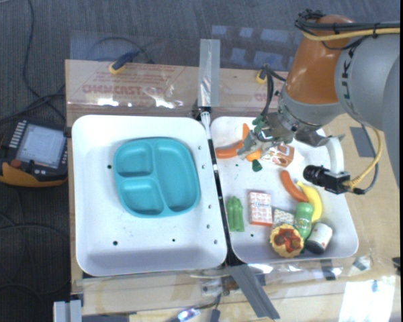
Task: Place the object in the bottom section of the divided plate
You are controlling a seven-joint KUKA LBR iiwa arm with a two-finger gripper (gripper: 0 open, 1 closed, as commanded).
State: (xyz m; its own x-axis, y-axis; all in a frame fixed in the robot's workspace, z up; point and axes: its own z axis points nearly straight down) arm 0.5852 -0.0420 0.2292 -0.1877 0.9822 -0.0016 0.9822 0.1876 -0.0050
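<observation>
Over the far end of the right bin [342,243] my gripper [260,141] hangs low among the toy food, and I cannot tell how it is set or whether it grips anything. An orange carrot-like piece [230,151] lies just beside it, touching or nearly so. Nearer the front of that bin lie a sausage [293,185], a banana [314,199], a green bottle [236,215] and a small printed box [259,208]. The blue divided plate [156,176] sits in the left bin [94,247], well apart from my tool
</observation>
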